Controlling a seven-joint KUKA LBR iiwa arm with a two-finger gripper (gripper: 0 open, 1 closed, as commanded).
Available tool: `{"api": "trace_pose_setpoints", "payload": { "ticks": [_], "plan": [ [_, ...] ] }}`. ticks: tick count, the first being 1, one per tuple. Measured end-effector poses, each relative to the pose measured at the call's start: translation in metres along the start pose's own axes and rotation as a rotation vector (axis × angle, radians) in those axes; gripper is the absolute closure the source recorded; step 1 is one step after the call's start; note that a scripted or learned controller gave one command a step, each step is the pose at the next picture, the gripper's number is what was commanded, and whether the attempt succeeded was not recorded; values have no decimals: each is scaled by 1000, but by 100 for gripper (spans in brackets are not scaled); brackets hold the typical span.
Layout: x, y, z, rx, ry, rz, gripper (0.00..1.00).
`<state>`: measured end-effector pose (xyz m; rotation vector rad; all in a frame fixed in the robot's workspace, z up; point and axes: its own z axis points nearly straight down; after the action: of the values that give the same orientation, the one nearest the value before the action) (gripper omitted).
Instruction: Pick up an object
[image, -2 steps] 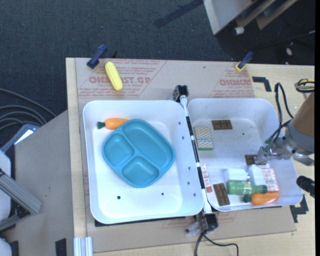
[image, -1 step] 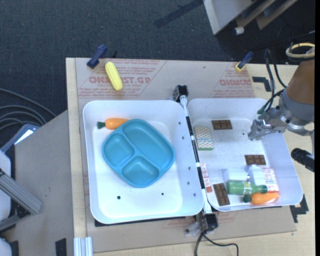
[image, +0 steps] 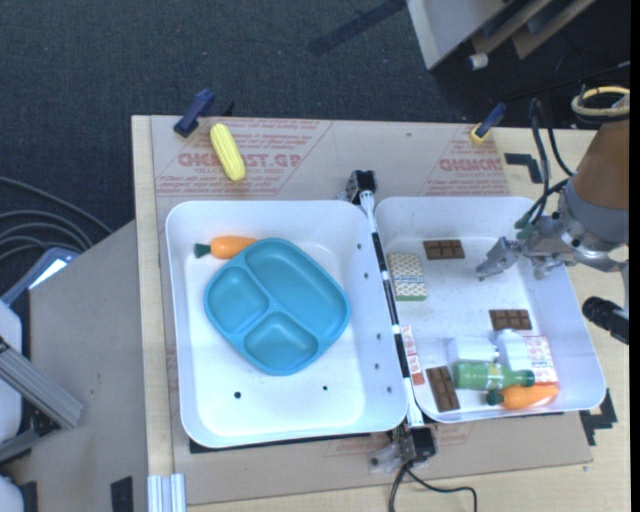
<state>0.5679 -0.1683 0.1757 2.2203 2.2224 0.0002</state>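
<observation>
Arm over the far right edge of the right bin (image: 570, 300).

The claw (image: 510, 255) hangs with its fingers spread apart and nothing between them. Below it lie a chocolate bar (image: 443, 250), a second bar (image: 510, 320), and at the near side a green bottle (image: 490, 376) beside an orange carrot (image: 528, 397). The left bin (image: 190, 330) holds a blue plate (image: 277, 305).

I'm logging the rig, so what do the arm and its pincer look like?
The arm shows an orange-brown band above a grey wrist section. Dark cables run beside it. The pincer is grey metal, with thin fingers pointing toward the right bin.
</observation>
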Motion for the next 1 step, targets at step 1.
{"api": "trace_pose_setpoints", "payload": {
  "ticks": [1],
  "plan": [
    [-41, -19, 48, 3, 1, 1, 0]
  ]
}}
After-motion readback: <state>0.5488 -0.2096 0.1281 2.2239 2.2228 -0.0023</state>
